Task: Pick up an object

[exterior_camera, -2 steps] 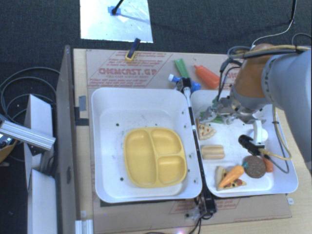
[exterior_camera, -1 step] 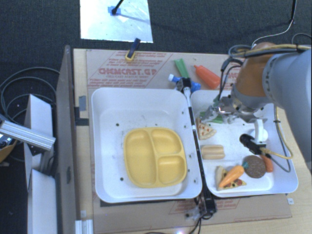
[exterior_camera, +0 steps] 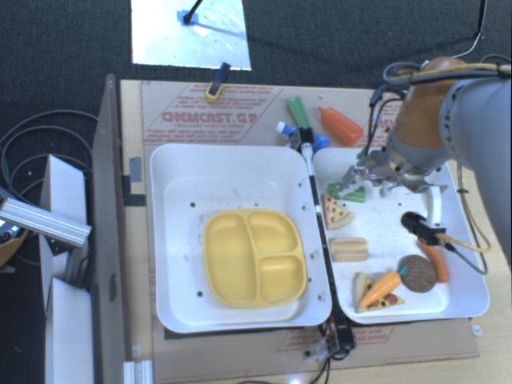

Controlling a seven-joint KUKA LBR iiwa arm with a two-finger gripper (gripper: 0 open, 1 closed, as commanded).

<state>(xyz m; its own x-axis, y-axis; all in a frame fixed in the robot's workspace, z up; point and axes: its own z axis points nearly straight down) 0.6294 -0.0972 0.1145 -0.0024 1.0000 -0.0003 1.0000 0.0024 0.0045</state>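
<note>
Gripper poised over a green toy piece in the right bin

The flat green piece lay at the bin's upper left, under the metal fingertips — whether they clenched it could not be told. Below sat a pizza wedge, a tan block, an orange carrot and a brown disc — the left bin held a glossy yellow divided tray.

A yellow divided tray lay in the left bin. Behind the bins, a green marker and an orange bottle rested on the table.
</note>
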